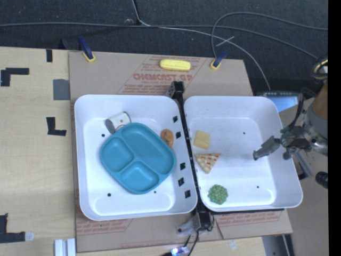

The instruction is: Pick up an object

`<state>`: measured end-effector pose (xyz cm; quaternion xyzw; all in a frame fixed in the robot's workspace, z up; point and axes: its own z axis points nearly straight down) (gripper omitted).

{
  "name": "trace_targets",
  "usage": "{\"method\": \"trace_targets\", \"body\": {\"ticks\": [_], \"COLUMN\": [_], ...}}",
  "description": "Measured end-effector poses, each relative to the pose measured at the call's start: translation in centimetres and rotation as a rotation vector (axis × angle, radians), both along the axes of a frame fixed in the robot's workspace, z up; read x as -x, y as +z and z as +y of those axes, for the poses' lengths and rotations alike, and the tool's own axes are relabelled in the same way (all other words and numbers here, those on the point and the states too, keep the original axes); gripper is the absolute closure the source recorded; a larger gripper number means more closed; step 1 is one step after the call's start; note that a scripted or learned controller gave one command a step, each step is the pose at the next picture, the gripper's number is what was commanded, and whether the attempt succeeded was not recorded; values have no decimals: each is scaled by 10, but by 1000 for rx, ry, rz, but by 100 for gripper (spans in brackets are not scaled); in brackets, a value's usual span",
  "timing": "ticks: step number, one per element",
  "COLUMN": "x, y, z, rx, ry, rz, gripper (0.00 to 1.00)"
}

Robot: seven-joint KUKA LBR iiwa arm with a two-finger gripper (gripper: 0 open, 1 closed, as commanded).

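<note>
I'm hovering the gripper (259, 153) at the right bin's (240, 104) right edge; can't tell jaw state; pizza slice (208, 161) lying toward the divider.

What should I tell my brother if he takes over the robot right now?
Gripper: over the right bin, near its right side, nothing between its fingers.
Right bin: yellow block, pizza slice toy and green broccoli toy, all on the left side.
Left bin: blue divided plate, small cup, brown cookie-like piece.
Done: nothing picked up.
Left: reach one object, grasp and lift it.
</note>
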<state>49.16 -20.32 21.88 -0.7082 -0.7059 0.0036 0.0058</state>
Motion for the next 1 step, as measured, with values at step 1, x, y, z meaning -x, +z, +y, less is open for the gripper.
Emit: {"method": "trace_targets", "body": {"ticks": [1], "x": [-3], "y": [6], "z": [0], "rx": [3], "ry": [4], "rz": [-11], "gripper": [0]}}
